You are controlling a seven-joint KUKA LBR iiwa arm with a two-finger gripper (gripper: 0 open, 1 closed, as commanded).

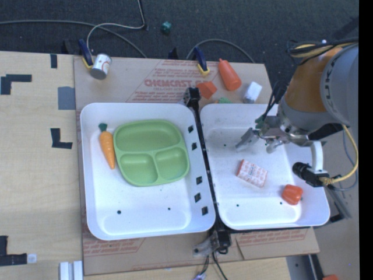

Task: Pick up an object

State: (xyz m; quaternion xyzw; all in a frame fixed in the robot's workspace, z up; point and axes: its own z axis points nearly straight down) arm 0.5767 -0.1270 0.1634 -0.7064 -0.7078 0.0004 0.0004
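While the two-finger gripper (259,142) is poised over the upper part of the right-hand shallow white bin (233,212), its fingers are seen spread apart and nothing is held between them. Two candidates for picking lie in that bin: a small rectangular packet with a red-and-white pattern (252,173), set below the gripper and apart from it, and a small orange-red rounded toy (292,194), placed near the bin's lower right corner. A miss is judged likely if the fingers are lowered where they now stand, since only bare bin floor is seen beneath them. The packet lies flat and tilted, so it may be pushed rather than gripped unless the fingers are aligned across its narrow side. The rounded toy sits close to the bin wall, where one finger could be blocked by the rim, and its curved surface may slip from a closing grip.

The left-hand white bin (93,214) holds a light-green three-compartment plastic plate (151,151), with an orange toy carrot with a green top (106,146) just beside its left edge. Both bins rest on a sheet of printed brown cardboard (157,83), laid on a pale wooden bench (29,174). On the cardboard behind the bins are found an orange bottle-shaped toy (229,74), a small white cube (253,91) and a small tin can (101,65). Dark carpet (233,10) crossed by cables is seen beyond.
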